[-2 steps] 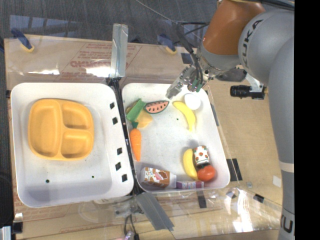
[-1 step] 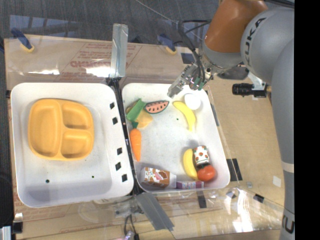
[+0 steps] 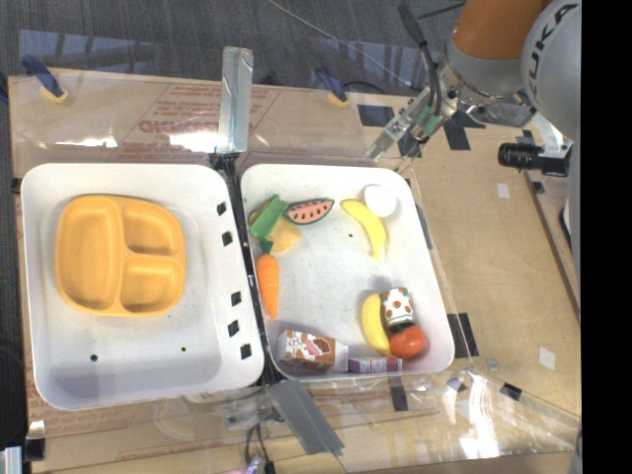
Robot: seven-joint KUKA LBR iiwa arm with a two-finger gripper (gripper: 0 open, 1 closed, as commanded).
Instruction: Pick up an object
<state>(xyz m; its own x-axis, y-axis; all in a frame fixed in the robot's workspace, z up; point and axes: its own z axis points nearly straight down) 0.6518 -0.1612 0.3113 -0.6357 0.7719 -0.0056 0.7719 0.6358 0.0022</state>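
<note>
1. Progress: nothing picked yet, going by this view. You've got the gripper (image 3: 393, 143) hanging above the far rim of the right bin (image 3: 427, 255), outside the cluster of items. Approach, descent, grasp and lift are all left.
2. End effector: the fingers look parted a little and nothing sits between them, but they're small and slanted here, so treat the opening as a best guess. No object in hold.
3. Candidates, all in the right bin: a long banana (image 3: 367, 225) near the far side, with a white round piece (image 3: 379, 200) touching its upper end; a watermelon slice (image 3: 310, 210) just beside a green and yellow piece (image 3: 271, 227); a carrot (image 3: 268, 282) lying along the left wall.
4. Near corner is crowded: a second, shorter banana (image 3: 374, 324), a small patterned can (image 3: 397, 306) and a tomato (image 3: 407, 343) packed touching each other, with a brown box (image 3: 308, 351) lying flat by the near wall.
5. Closest to the gripper are the white round piece and the long banana. The banana is curved with bare floor around most of it, so I'd judge it the easiest target.
6. Left bin (image 3: 39, 265) holds a yellow divided tray (image 3: 118, 255), well apart from the gripper.
</note>
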